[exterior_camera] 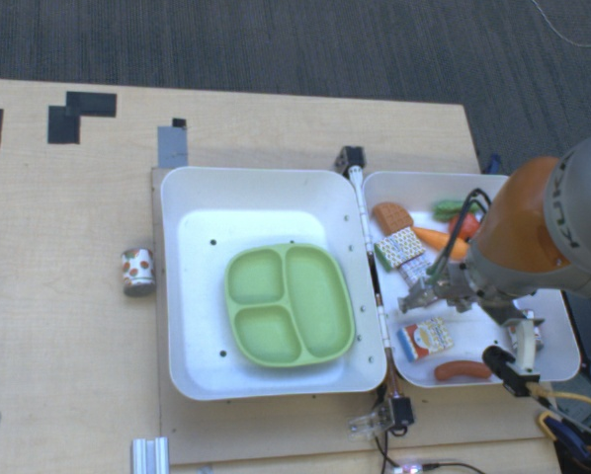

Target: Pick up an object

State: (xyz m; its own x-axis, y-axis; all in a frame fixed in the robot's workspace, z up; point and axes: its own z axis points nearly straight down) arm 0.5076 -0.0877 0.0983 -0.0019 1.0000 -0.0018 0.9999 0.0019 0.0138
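Camera view looks down on two shallow white bins set side by side on a pale wooden bench (68, 344). Left white bin (192, 363) holds a light green plastic plate with three compartments (291, 306), lying flat near its middle.

Right white bin (562, 358) holds a scatter of small toy foods: a brown bread-like piece (391, 215) at the top, a green vegetable piece (450, 207) beside it, an orange carrot (434, 236) below those, a small checked box with a green edge (399, 250), a little carton with red and blue print (427, 340), and a reddish sausage (461, 370) near the bin's lower edge.

Grey arm with the orange band (518, 230) reaches over this right bin, and the gripper (429, 291) hangs low between the checked box and the printed carton. Whether it is spread or closed, or has hold of anything, cannot be told from this angle.

A small patterned cup (137, 270) lies on the bench left of the bins.
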